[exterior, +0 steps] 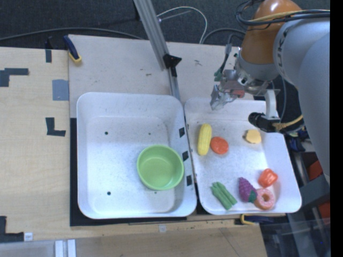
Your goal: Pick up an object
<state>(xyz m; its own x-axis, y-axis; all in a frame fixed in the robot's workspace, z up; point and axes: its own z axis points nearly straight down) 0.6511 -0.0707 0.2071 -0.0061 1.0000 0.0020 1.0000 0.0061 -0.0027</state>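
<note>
Blue-yellow clamp, grey pole, black cables

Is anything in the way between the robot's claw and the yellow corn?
Nothing visible is. The gripper hangs over the far end of the right bin, and the corn lies just nearer the camera, with bare white floor between them.

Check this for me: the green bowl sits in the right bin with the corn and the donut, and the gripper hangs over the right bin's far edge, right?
Not quite. The camera view shows the green bowl in the left bin; the corn and donut lie in the right bin. The gripper does hang over its far edge.
</note>
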